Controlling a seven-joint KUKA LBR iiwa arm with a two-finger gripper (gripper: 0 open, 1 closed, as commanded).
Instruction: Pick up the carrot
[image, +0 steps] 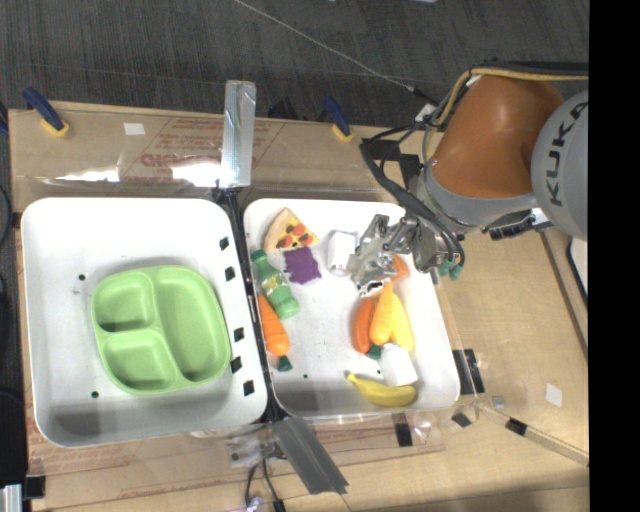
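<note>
Shallow white plastic bins (45, 300), tapered smooth orange carrot (273, 326) at left wall, metallic end effector (376, 268) nearby, grip state unclear

Two white bins (40, 300), one green divided plate (160, 325), one carrot (274, 328), one banana (382, 390), one pizza slice (290, 233).

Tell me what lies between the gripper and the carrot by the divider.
In the camera view, bare white bin floor separates the gripper from the carrot; the purple piece sits just above that line.

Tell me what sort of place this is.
Likely a robot lab's pick-and-place bench: two white bins taped down on cardboard, toy food such as a carrot and banana, and a KUKA arm.
</note>
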